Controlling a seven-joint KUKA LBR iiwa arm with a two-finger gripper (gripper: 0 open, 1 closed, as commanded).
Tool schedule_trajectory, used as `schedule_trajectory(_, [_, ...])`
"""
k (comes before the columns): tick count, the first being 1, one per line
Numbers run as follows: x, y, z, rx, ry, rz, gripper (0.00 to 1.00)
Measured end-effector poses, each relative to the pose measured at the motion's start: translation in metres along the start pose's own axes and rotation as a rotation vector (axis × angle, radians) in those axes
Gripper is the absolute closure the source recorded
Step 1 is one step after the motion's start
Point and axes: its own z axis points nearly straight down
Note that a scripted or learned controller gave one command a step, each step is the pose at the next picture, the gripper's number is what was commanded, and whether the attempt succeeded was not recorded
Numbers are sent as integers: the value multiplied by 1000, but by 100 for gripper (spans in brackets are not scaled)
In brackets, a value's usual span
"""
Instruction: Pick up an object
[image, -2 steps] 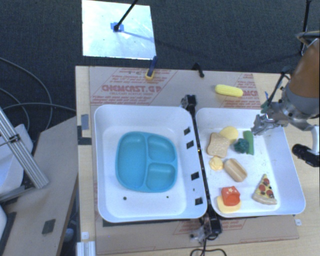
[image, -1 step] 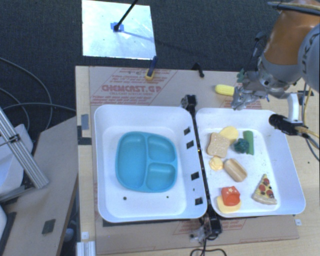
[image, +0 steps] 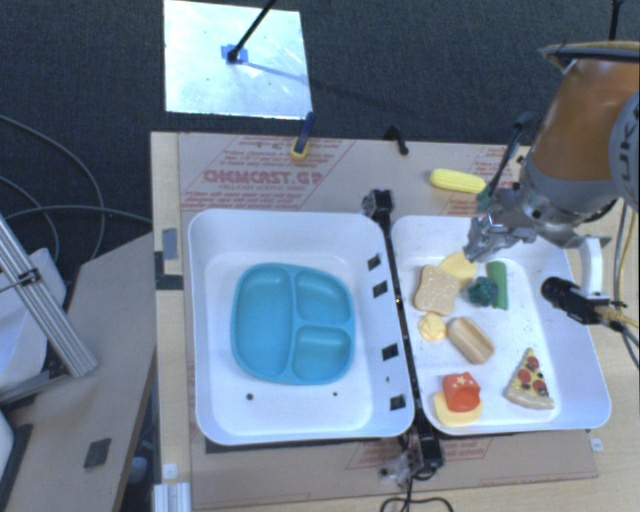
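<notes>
My gripper (image: 480, 246) hangs over the far left part of the right bin (image: 572, 330), just above a pale yellow wedge (image: 458, 267). A tan bread slice (image: 436, 289) lies against that wedge on the left. A green broccoli piece (image: 483, 292) and a green stick (image: 497, 284) lie just right of it. Nearer the front are a small yellow lump (image: 432, 326), a hot dog bun (image: 470, 339), a pizza slice (image: 528, 381) and a red piece on a yellow base (image: 460, 397). I see nothing held.
The left bin (image: 215, 260) holds a blue divided plate (image: 294, 323). A yellow banana-like toy (image: 457, 181) lies on the cardboard behind the right bin. A black divider (image: 392, 300) runs between the bins.
</notes>
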Motion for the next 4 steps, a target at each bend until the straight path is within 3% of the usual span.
schedule_trajectory(1, [38,-78,-39,-6,1,-7,100])
schedule_trajectory(2, [36,-76,-36,-5,0,-3,0])
schedule_trajectory(3, [95,-36,4,-4,1,-9,0])
schedule_trajectory(4, [10,13,76,-2,-4,5,0])
